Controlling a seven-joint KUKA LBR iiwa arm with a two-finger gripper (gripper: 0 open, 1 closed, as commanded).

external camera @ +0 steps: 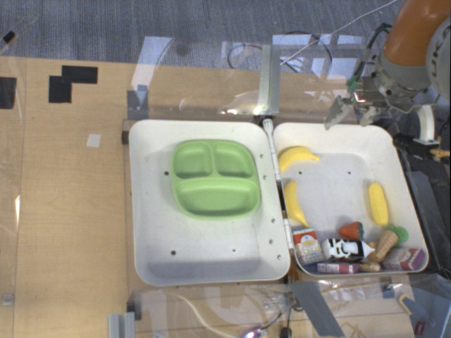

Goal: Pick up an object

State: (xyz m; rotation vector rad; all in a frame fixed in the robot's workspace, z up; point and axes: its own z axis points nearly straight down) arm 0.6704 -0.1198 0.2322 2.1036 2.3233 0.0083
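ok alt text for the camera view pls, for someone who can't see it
A grey and orange robot arm hangs over the top right corner of the right bin, which has bananas, corn and small toys. The left bin holds a green divided plate.

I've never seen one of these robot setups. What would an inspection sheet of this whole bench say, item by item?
Surface: wooden bench bearing two shallow white bins side by side, left bin and right bin.
Job's things: two bananas, a corn cob, a strawberry, an ice cream cone and small cartons, all in the right bin, mostly along its near edge.
Clutter: green divided plate in the left bin.
Grippers: tool above the right bin's far rim, holding nothing that shows.
Cables: thin wires behind the bins; more by the near edge.
Surroundings: grey carpet; black tape marks on the bench.
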